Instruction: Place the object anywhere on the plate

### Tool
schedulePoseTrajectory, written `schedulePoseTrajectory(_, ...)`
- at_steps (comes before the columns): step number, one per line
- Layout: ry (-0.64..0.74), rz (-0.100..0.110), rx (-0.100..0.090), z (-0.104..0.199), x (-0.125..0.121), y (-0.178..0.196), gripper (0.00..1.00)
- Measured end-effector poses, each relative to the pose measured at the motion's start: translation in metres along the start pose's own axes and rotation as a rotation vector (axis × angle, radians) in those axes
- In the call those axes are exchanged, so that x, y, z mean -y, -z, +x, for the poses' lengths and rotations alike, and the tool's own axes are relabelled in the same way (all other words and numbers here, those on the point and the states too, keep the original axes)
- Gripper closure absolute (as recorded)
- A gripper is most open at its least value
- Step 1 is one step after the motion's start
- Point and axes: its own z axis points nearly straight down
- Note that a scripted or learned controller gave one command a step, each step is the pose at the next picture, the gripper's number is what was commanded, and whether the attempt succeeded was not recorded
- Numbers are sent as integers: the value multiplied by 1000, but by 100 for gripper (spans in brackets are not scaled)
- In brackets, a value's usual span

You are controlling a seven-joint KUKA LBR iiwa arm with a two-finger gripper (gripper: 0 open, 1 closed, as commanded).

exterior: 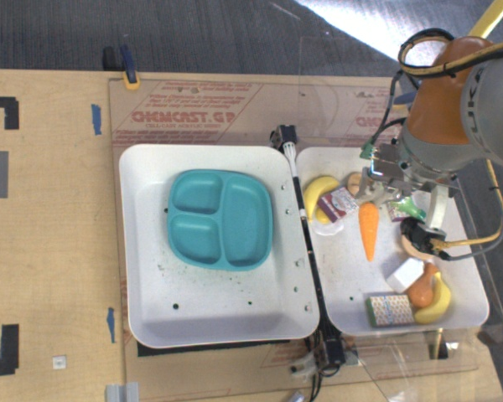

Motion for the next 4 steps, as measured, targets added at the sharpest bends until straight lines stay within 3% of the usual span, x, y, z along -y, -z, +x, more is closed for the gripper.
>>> schedulePoseTrajectory(1, -101, 9, -4, 57, 71, -1, 100)
schedulePoseTrajectory(2, -162, 2, -1, 104, 81, -1, 100)
schedulePoseTrajectory(3, -195, 2, -5, 188, 80, 23, 100)
schedulePoseTrajectory(4, -199, 2, 0, 184, 79, 22, 0)
